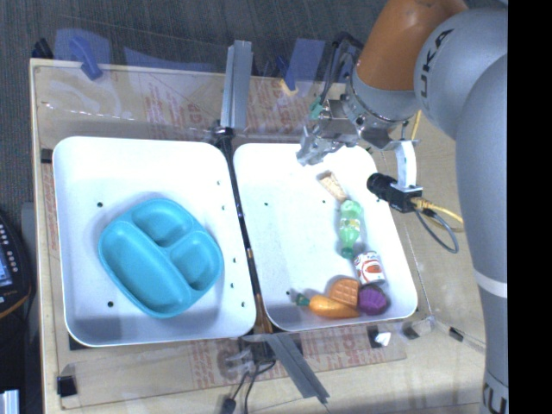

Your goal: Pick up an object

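Observation:
My gripper [314,148] hangs over the far edge of the right bin [276,231], above bare white floor. Just below and to its right lies a small tan and white stick [330,184], apart from the gripper. Further down the bin's right side are a green bottle [349,225] and a red and white can [371,268]. In the near right corner sit a purple grape bunch [373,299], a brown waffle piece [344,291] and an orange carrot [327,307].
The left bin [78,171] holds a blue divided plate [159,253]. A grey bar [235,84] stands behind the seam between the bins. A black plug with a yellow cable [405,195] hangs by the right bin's right rim.

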Robot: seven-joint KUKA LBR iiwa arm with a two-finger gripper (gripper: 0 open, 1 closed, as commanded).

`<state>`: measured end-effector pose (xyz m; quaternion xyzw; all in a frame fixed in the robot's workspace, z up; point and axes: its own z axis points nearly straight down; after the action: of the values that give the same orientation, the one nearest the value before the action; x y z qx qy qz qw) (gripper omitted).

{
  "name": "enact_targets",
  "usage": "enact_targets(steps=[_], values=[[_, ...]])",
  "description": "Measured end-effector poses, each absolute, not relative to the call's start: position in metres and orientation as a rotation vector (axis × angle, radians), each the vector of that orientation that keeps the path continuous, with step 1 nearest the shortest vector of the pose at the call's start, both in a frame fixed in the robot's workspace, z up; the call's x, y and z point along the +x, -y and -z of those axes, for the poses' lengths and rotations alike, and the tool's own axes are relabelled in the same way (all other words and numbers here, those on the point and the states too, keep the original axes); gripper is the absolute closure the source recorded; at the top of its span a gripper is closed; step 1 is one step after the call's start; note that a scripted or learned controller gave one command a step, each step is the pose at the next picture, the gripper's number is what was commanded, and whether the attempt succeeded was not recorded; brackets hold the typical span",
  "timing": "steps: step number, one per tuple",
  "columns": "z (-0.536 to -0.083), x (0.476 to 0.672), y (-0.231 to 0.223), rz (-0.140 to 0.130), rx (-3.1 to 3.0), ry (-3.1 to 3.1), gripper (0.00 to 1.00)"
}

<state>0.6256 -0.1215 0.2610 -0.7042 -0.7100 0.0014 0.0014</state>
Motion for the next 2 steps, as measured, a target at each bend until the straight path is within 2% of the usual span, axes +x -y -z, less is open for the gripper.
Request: enact_targets(steps=[1,2], values=[[-0.295,0.615,0.182,-0.002,-2.216,2.227,1.00],[-0.257,0.654,0.209,-0.003,-2.212,2.230,1.00]])
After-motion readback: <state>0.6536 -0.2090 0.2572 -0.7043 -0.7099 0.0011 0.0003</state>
